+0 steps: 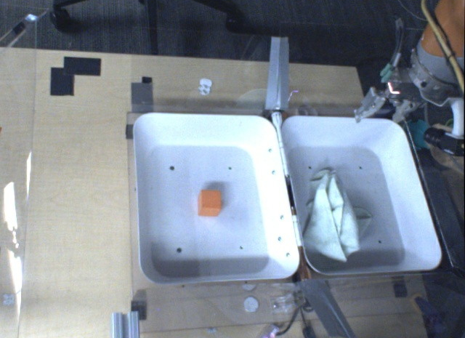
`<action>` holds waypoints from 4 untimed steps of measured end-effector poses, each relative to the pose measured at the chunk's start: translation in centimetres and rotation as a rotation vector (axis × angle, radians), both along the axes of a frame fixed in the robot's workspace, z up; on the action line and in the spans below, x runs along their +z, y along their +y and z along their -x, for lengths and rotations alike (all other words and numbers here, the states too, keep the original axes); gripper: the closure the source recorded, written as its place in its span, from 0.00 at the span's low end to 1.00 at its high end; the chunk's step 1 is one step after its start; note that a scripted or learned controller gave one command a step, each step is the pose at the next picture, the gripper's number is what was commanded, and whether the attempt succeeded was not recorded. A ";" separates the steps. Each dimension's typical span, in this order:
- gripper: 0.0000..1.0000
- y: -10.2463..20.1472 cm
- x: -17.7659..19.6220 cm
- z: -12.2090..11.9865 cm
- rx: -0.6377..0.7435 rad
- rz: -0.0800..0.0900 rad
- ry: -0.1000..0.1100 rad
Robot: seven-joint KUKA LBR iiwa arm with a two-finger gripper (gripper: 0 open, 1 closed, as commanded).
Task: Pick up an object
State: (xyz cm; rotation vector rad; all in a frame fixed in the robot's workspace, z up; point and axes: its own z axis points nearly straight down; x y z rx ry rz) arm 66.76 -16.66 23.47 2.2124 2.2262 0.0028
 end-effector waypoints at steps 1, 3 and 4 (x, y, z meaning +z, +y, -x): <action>0.00 -1.5 -13.3 -0.2 -0.006 0.001 0.000; 1.00 -2.6 -13.3 3.3 -0.050 0.002 -0.014; 1.00 -0.4 -4.3 4.6 -0.038 0.000 -0.003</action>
